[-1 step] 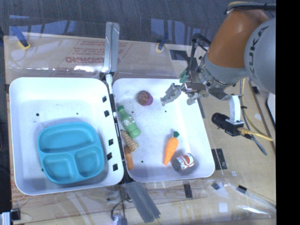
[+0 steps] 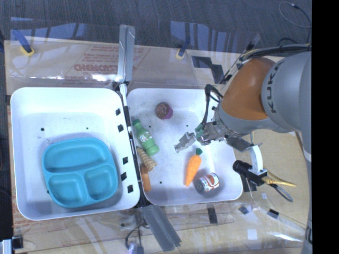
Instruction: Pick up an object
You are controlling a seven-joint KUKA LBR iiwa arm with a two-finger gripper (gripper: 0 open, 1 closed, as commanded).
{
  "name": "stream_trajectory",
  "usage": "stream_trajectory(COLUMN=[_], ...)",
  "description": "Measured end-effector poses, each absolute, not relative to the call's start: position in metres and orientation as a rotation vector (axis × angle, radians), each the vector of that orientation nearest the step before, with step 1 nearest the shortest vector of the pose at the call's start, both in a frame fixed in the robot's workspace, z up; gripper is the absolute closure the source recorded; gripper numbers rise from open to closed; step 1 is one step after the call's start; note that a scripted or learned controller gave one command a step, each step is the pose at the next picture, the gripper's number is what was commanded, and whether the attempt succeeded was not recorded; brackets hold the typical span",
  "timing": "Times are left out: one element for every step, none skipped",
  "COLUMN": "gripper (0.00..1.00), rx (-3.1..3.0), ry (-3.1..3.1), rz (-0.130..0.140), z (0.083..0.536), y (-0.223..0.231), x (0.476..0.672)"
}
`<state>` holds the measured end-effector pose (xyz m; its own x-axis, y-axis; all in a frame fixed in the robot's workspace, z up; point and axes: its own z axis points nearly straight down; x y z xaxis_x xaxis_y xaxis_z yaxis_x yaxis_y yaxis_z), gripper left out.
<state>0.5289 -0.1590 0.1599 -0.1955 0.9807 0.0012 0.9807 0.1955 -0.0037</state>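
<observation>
**Over the right bin, nothing in my fingers**

From the camera above, my gripper [image 2: 185, 141] hangs over the middle of the right bin [image 2: 175, 97]. I reach in from the right, so my arm covers the bin's right side. My fingers stand a little apart, and I see no object between them. The carrot [image 2: 192, 166] lies just below my fingertips, tilted, and I judge it the nearest thing to take. The round can [image 2: 206, 182] rests beside it. The green bottle [image 2: 145, 137] lies along the left wall, the purple cup [image 2: 163, 110] further up. The blue tray [image 2: 79, 171] sits in the left bin [image 2: 32, 105].
</observation>
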Motion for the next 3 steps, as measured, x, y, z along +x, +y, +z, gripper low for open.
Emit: stream_trajectory(gripper=[0.00,0.00,1.00], rx=[-1.986,-1.884,-1.882], ry=[-2.431,-2.513,-2.515], rz=[0.001,0.000,0.002], z=[0.091,0.092,0.101], y=[-0.182,-0.148,-0.150], x=[0.495,0.534,0.534])
